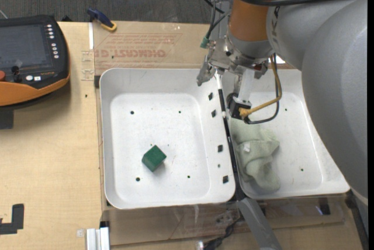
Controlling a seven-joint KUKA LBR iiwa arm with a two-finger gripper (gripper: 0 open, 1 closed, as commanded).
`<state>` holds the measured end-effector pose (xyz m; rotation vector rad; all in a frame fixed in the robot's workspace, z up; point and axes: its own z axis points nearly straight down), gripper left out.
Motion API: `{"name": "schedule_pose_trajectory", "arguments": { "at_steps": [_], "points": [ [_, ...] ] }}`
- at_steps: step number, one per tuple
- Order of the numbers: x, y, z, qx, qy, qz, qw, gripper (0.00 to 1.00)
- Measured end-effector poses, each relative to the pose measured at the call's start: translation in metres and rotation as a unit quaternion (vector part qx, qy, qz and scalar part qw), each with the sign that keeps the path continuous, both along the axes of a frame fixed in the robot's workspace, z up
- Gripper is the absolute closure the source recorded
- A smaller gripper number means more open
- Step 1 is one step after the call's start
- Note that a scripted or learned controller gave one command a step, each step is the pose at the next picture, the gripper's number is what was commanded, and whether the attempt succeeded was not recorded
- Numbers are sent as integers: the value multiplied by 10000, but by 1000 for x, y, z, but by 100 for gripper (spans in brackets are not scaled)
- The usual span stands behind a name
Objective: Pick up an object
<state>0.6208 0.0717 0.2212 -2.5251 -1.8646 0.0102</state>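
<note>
A small green block (154,158) lies in the left bin (117,126), toward its front. A crumpled pale green cloth (257,152) rests in the right bin (310,143), at its front left, against the wall between the bins. My gripper (227,76) hangs over the back part of that wall, well behind the cloth and to the back right of the block. The grey arm and its orange band cover much of the right bin. Nothing can be seen held in the gripper.
A teach pendant (29,59) lies on the bench at the far left. A cardboard sheet (137,47) sits behind the left bin, with a blue and yellow clamp (102,19) at its back left corner.
</note>
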Motion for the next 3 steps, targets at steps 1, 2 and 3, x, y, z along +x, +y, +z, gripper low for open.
{"name": "schedule_pose_trajectory", "arguments": {
  "at_steps": [1,2,3],
  "points": [
    [-142,-5,-13,-2,-10,-727,9974,0],
    [-91,47,-35,-2,-9,80,10000,0],
    [-144,74,-12,5,-8,1217,9926,0]
  ]
}}
